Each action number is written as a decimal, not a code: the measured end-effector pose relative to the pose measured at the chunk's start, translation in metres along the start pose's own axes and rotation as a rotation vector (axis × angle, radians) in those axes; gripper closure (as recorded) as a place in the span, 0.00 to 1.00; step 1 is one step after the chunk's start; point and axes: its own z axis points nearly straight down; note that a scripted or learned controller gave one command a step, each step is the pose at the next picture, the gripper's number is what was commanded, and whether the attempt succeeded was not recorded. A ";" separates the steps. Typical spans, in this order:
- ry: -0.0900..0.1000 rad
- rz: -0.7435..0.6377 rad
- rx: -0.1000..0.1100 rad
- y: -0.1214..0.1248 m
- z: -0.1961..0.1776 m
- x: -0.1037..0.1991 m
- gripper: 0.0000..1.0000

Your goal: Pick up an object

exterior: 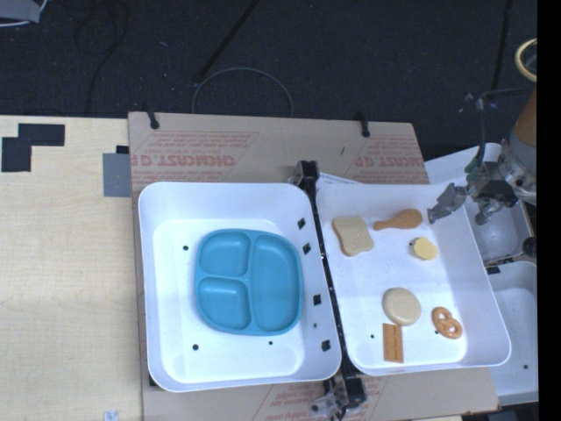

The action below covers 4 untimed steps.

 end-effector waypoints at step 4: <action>-0.002 -0.003 -0.010 0.008 0.151 0.007 0.00</action>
